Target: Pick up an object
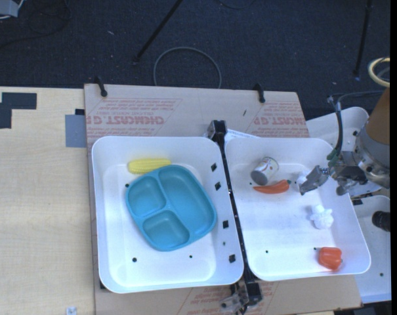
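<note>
With the tool [326, 178] spread and holding nothing just right of the red chili [271, 188] in the right bin [296, 268], I'd slide it left, straddle the chili's middle, drop low, then squeeze before lifting.

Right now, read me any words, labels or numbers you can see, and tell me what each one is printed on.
"CHEMCAST" or similar, red letters printed upside down in repeating rows on the brown board under the two bins; the spelling is uncertain.
Smaller red print beside it: too blurred to read.
The small can: any label is too small to read.
</note>
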`<state>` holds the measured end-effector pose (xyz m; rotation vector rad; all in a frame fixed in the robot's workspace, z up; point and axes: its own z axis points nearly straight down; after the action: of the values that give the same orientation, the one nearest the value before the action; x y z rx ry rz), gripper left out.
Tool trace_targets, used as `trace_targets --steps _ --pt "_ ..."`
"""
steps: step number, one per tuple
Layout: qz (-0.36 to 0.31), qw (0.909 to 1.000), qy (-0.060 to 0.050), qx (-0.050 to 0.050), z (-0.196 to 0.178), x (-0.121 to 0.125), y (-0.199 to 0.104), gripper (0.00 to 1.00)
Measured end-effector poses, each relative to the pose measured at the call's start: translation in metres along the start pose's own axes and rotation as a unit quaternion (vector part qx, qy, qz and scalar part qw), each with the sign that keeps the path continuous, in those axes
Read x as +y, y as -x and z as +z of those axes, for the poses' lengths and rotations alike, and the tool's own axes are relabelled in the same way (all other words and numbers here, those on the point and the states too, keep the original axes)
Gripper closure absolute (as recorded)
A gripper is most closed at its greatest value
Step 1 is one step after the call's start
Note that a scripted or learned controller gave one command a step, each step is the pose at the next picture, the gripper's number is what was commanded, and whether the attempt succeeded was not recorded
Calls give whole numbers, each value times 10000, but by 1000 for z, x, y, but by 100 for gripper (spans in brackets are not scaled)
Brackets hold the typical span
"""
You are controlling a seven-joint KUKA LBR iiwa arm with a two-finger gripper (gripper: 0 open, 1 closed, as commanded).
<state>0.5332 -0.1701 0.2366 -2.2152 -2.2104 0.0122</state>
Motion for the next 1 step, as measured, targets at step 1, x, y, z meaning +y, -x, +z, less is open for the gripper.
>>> trace_targets --steps 1 --pt "-10 10000 55 -11 -6 2 0 0"
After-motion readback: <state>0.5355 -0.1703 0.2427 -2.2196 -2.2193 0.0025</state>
